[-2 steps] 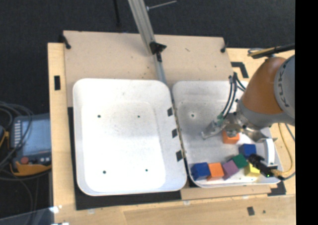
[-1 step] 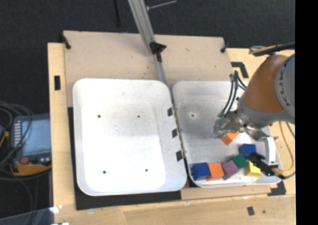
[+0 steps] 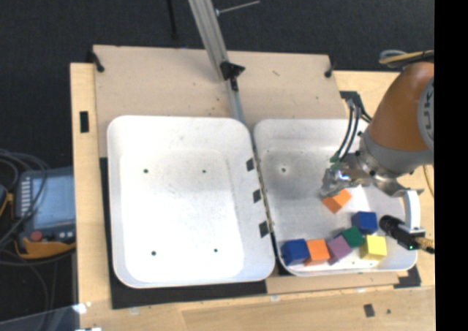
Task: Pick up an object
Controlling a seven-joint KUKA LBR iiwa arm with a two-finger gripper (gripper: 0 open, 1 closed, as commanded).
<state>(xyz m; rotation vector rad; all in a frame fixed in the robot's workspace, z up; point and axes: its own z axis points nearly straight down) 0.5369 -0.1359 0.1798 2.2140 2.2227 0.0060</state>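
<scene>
1. Dark carpet surrounds my tan counter (image 3: 212, 77), which carries two shallow white bins side by side.
2. My left bin (image 3: 183, 198) sits at nine o'clock from my tool; its floor shows a few small dark dots.
3. My right bin (image 3: 292, 150) holds the blocks. Along its six o'clock rim runs a row: a blue block (image 3: 295, 250), an orange block (image 3: 318, 250) touching it, a purple block (image 3: 338, 248), a green block (image 3: 353, 237) and a yellow block (image 3: 376, 246).
4. A second blue block (image 3: 364, 221) lies just above the green and yellow ones.
5. My tool (image 3: 335, 185) hangs over the middle of the right bin, and an orange cube (image 3: 336, 200) sits tilted right at its tip, at six o'clock from it.
6. I cannot tell whether my tool is spread or pressed together, nor whether the cube is pinched or merely beneath it; the tip is small and blurred.
7. My arm's orange band (image 3: 398, 114) is cut off at three o'clock.
</scene>
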